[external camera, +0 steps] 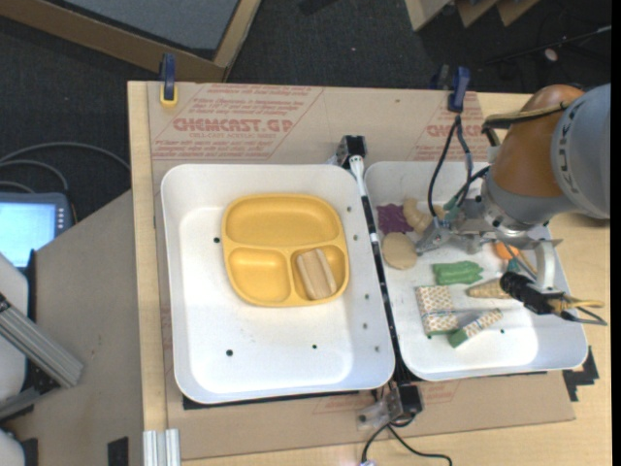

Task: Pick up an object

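Observation:
My gripper (448, 229) hangs low over the back half of the right bin (558, 352), the arm reaching in from the right. Just left of it lie a purple piece (392, 217) and a small beige piece (415, 212). A round tan disc (398, 251) sits at the bin's left wall. In front of the gripper lies a green oblong piece (454, 273). Nearer the front are a patterned packet (437, 307), a tan cone (487, 289) and a green-and-patterned stick (470, 330). An orange bit (506, 251) peeks out under the wrist.
The left bin (194, 289) holds a yellow divided plate (281, 223) with a tan block (313, 272) in its lower right compartment. A black rail (369, 250) runs between the two bins. Clamps hold the board at the back edge.

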Robot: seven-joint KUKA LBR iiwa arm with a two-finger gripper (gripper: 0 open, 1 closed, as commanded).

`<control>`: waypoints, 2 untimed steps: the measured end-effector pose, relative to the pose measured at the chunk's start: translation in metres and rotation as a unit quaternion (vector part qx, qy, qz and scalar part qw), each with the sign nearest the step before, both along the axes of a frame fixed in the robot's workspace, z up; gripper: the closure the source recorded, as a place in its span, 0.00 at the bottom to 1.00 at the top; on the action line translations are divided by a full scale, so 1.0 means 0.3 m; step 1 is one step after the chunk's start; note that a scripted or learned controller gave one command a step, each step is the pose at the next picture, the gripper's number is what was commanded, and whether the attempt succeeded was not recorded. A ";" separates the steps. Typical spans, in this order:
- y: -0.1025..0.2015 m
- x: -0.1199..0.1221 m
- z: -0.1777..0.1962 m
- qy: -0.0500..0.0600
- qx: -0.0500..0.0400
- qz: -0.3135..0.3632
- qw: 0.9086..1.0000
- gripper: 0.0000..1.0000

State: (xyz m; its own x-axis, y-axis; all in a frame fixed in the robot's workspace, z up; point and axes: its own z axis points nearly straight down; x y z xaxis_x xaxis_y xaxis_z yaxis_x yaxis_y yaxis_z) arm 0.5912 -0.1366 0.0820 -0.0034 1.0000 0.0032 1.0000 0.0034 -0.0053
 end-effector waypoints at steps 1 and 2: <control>-0.046 -0.177 0.008 0.000 0.000 -0.003 1.000 0.00; -0.044 -0.168 0.042 -0.003 -0.001 -0.002 1.000 1.00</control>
